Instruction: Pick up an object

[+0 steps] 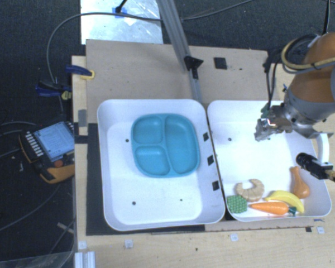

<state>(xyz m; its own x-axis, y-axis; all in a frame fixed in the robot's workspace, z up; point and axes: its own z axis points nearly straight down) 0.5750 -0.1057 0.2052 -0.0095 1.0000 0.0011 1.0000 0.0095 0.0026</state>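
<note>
- The grey arm (315, 96) with its orange band reaches in from the right and hangs over the right-hand white bin (234, 161).
- The gripper (266, 129) sits over the upper middle of that bin, above bare white floor. Whether its grip is clenched or released I cannot make out from this angle, and I see nothing caught in it.
- The things to pick up are all bunched along the near edge of the right bin, well apart from the gripper.
- A toy carrot (269, 208) lies flat against the near wall, with a yellow toy banana (287, 198) just behind it and touching it.
- Left of the carrot is a small green piece (237, 204), tucked into the near left corner. It looks like a toy vegetable, though I cannot say which.
- A curled tan piece (250, 188), shaped like a shrimp or a pastry, sits just above the green one.
- An orange-brown piece (299, 184), narrow at the top and rounded below, lies by the right wall near the banana.
- The left-hand white bin (109, 166) holds a blue plate (164, 145) with three compartments, lying flat in the bin's upper half.
- Both bins rest side by side on the tan bench (139, 66).
</note>
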